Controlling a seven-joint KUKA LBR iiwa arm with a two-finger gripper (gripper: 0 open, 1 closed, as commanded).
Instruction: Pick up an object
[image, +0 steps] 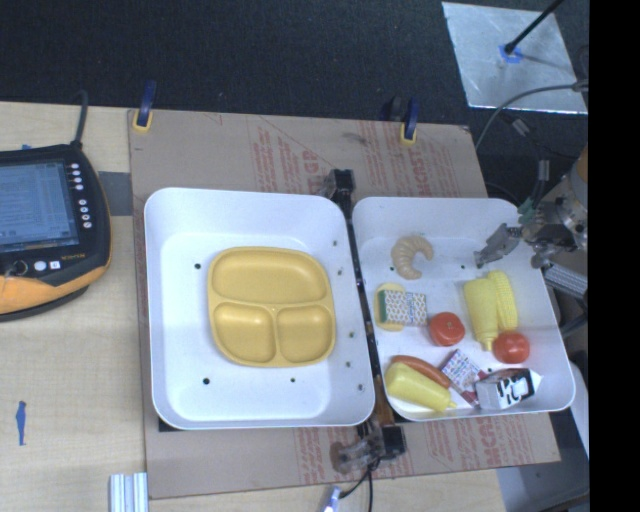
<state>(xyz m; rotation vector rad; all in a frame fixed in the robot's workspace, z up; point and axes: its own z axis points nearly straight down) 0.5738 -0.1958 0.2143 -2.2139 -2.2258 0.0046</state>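
The right bin (450, 215) holds several toy foods: a beige croissant (411, 254), a yellow corn cob (490, 305), two red tomatoes (446, 327) (511, 346), a striped sandwich piece (400, 305), a yellow pepper (418, 389) beside a red sausage (421, 368), a small patterned packet (460, 367) and a black-and-white can (510, 388). My gripper (518, 252) hangs over the bin's far right corner, above and right of the corn. It looks open, with nothing between its fingers.
The left bin (180, 230) carries a yellow divided plate (272, 305). A teach pendant (45, 225) lies on the bench at far left. Clamps (409, 118) hold the cardboard sheet at the back edge.
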